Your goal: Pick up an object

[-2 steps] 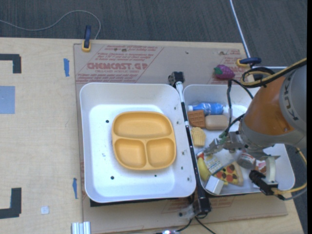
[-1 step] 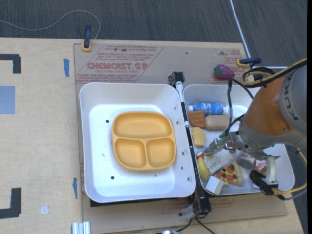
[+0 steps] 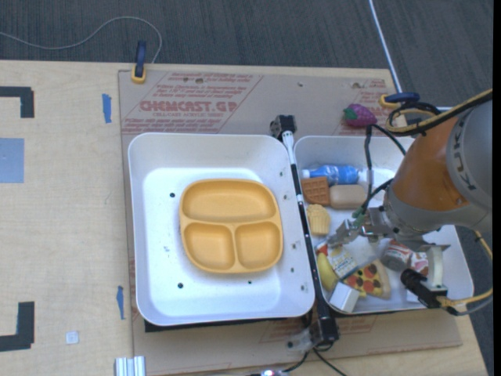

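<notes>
The arm (image 3: 438, 178) hides much of the right bin (image 3: 462, 276); its jaws' state cannot be told. A pizza slice (image 3: 369, 280) lies at 6 o'clock, a yellow tray (image 3: 231, 225) at 9 o'clock.

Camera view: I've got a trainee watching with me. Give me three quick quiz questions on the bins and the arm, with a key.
1. True or false: the yellow divided tray lies in the left bin.
2. Which bin does the gripper hang over? A) left B) right
3. What lies near the front of the right bin, next to the banana?

Key: 1. True. 2. B. 3. The toy pizza slice.
</notes>
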Controlling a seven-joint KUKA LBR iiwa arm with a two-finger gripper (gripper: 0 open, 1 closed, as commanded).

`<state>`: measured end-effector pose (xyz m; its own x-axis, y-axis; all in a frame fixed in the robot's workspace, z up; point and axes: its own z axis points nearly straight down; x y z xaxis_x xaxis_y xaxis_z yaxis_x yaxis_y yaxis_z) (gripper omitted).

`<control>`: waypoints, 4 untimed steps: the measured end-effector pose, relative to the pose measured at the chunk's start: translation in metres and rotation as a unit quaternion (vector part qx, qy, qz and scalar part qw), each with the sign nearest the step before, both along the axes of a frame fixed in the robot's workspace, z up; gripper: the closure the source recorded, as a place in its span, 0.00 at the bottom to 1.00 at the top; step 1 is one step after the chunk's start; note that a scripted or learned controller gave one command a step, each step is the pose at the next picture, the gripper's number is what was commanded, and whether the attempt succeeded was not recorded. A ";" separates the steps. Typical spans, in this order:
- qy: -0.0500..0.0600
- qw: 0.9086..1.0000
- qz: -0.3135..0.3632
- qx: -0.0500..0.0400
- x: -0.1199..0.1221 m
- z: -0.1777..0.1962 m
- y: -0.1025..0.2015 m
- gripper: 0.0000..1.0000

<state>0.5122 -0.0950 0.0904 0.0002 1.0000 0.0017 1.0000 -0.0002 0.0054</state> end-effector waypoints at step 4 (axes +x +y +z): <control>-0.008 1.000 0.000 -0.002 -0.025 0.000 -0.006 0.00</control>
